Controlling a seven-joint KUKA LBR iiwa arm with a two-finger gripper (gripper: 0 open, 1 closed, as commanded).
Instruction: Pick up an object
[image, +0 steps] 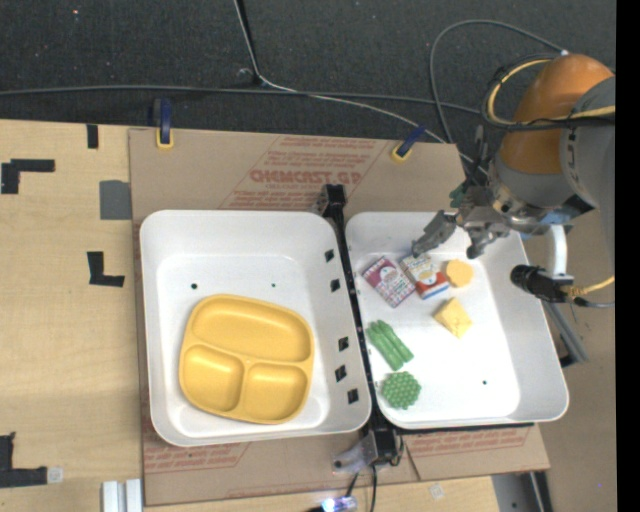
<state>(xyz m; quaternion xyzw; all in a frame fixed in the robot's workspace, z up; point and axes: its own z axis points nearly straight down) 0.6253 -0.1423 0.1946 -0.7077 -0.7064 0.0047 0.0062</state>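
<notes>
The right bin (520, 385) holds several small items: a pink packet (386, 280), a red and white carton (424, 275), an orange round piece (459, 273), a yellow wedge (453, 318), a green pod (389, 343) and a green bumpy disc (401, 389). My gripper (453, 236) hangs open over the bin's back part, just above the carton and the orange piece. One fingertip (429, 239) is left of the other, and nothing sits between them.
The left bin (165, 250) holds a yellow divided tray (245, 357). Black clips run down the divider (343, 300) between the bins. Cables arc over the dark backdrop, and the arm's body (555, 120) fills the upper right.
</notes>
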